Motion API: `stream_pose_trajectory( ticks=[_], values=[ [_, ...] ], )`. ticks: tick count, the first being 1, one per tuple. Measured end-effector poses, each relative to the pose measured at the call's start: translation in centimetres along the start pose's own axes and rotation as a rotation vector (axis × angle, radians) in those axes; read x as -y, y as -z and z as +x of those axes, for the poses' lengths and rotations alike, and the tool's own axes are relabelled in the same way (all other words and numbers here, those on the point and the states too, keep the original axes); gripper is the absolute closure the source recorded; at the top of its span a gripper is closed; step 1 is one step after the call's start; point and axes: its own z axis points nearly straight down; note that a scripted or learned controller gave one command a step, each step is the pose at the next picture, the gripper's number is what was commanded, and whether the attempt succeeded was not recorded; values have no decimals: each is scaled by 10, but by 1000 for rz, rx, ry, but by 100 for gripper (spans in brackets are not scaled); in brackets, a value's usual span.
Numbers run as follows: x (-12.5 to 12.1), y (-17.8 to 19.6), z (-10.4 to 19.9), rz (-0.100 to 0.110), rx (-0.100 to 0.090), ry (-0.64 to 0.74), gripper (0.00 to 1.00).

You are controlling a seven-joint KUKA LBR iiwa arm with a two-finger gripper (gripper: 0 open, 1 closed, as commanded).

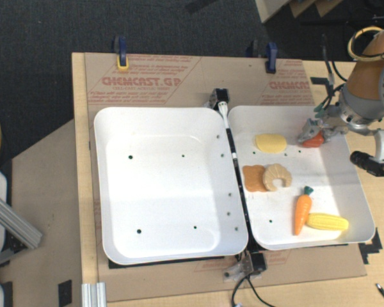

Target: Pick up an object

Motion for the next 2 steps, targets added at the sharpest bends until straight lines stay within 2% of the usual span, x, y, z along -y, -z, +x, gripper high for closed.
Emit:
stream_pose_trajectory(
  ticks=[1, 2],
  values=[
    [-24, 97, 91, -10, -1, 7, 100],
    [30, 88, 162, 8, -6, 4, 100]
  ],
)
